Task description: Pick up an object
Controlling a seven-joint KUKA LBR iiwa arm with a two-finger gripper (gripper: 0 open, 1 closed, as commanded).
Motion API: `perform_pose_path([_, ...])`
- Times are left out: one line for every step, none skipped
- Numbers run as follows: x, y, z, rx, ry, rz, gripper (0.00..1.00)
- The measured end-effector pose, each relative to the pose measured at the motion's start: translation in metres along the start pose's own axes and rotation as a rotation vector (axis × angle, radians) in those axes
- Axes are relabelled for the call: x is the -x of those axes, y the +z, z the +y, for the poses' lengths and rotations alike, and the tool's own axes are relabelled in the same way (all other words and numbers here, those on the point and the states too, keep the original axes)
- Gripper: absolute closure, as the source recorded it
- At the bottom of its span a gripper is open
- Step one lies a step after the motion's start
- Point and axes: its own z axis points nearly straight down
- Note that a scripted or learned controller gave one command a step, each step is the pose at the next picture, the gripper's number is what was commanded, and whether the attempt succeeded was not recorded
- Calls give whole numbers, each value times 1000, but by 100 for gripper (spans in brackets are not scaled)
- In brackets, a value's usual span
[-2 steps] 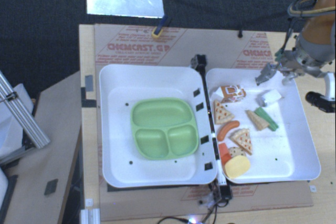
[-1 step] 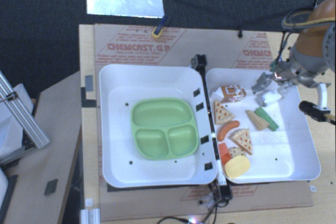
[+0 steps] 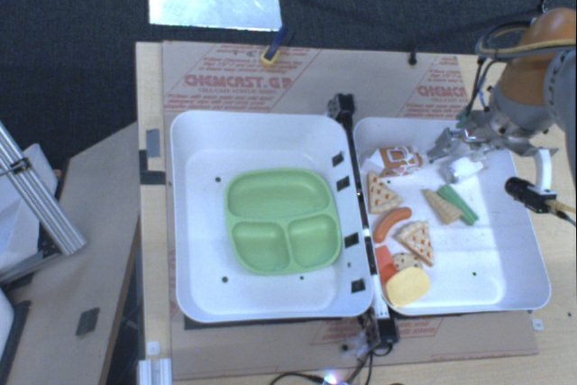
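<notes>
The yellow piece (image 3: 407,286) lies at the right bin's (image 3: 514,284) near edge, with other toy foods strewn behind it as candidates. The gripper (image 3: 462,151) hovers by the bin's far edge; its grip I cannot tell.

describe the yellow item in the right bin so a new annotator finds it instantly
Start at the right bin, the one holding the toy food, next to the bin with the green divided plate. Follow the divider edge to the near end of the pile. The yellow piece lies there: rounded, smooth and plain yellow, unlike the orange sausage and patterned wedges above it.
</notes>
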Motion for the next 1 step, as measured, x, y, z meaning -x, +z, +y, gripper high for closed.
perform_pose_path([2, -12, 3, 12, -4, -10, 100])
